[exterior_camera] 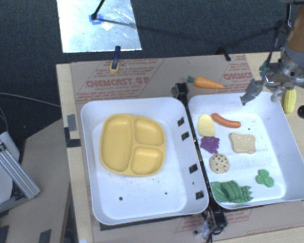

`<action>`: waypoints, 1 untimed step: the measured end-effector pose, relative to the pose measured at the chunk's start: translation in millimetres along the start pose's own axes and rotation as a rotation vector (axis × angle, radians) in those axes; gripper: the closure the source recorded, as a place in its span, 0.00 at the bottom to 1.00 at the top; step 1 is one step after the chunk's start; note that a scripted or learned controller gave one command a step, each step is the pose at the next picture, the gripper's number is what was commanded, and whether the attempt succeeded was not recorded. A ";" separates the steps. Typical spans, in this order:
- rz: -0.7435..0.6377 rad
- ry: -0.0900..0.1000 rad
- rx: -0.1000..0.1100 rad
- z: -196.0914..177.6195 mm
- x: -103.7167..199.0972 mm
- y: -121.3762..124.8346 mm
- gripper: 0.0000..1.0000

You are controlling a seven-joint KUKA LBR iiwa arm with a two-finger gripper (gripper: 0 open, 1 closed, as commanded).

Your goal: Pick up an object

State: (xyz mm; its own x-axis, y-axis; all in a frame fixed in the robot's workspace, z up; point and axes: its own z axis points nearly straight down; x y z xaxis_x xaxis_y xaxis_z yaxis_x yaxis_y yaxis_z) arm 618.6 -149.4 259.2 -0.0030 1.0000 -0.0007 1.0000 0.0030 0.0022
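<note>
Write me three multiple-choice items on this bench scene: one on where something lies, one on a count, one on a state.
1. Where does the carrot lie?
A. In the yellow tray
B. On the cardboard behind the right bin
C. In the left bin, beside the tray

2. How many compartments has the yellow tray?
A. Three
B. Two
C. Five

3. What is the state of the yellow tray's compartments?
A. Each holds a toy food
B. One holds the cookie
C. All bare

Answers:
1. B, the carrot rests outside the right bin, just past its far rim.
2. A, two ridges split the tray into one large and two smaller wells.
3. C, nothing sits in the tray; the cookie, sausage and other foods lie in the right bin, while the end effector hangs over that bin's far right corner.
</note>
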 end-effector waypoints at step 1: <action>0.002 0.002 0.009 128.3 -0.5 1.7 0.00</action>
State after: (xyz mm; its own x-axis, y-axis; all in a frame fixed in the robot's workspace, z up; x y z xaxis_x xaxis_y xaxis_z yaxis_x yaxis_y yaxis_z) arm 620.6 -150.0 130.8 -0.0013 1.0000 0.0017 1.0000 0.0013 -0.0070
